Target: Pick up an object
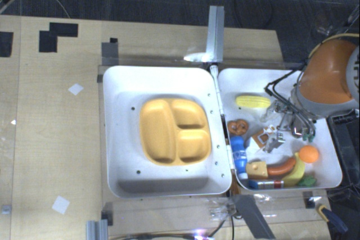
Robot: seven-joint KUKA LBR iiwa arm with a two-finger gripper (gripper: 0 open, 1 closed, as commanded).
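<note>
So the desk (56,137) took up most of the frame, with two white bins on it: the left bin (121,177) held a yellow divided tray (173,131) in the middle, long axis running roughly top to bottom. The right bin (332,174), lower right of the frame, had all the small stuff.

The arm (329,73) came in from the right edge and the tool (275,135) sat low over the middle of the right bin. Looked to me like the reach-and-close step, nothing lifted yet. Honestly couldn't tell if the tool was open or closed, too much cable and glare around it.

Likeliest target, my guess, was a small orange-and-white piece (261,138) just beside the tool. Too small to call its axis or heading.

Nearby: a corn cob (253,102) above it, lying left-right; a sausage (280,167) below, tilted up to the right; a blue bottle (238,153) along the left wall, standing top-bottom in the frame; an orange ball (308,154); a pretzel (238,127).

Next move would need a clean close on one item without clipping the neighbours, then a straight lift.
</note>
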